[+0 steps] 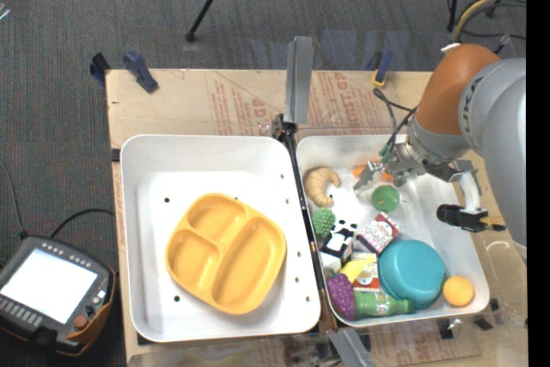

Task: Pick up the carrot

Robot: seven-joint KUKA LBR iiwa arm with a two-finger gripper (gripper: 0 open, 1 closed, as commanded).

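Note:
The carrot [389, 177] shows as small orange patches under and beside my gripper [375, 174], in the back part of the right bin [344, 149]. Most of the carrot is hidden by the gripper body. The gripper hangs low over it, reaching in from the right, with the orange-banded wrist [454, 90] above. I cannot make out whether the carrot is gripped or just lies under the gripper.
A green ball [386, 198] lies just in front of the gripper, a croissant [320, 182] to its left. Nearer the front are a teal bowl [412, 269], an orange fruit [458, 290], purple grapes [340, 295] and several small packets. The left bin holds a yellow divided plate [226, 251].

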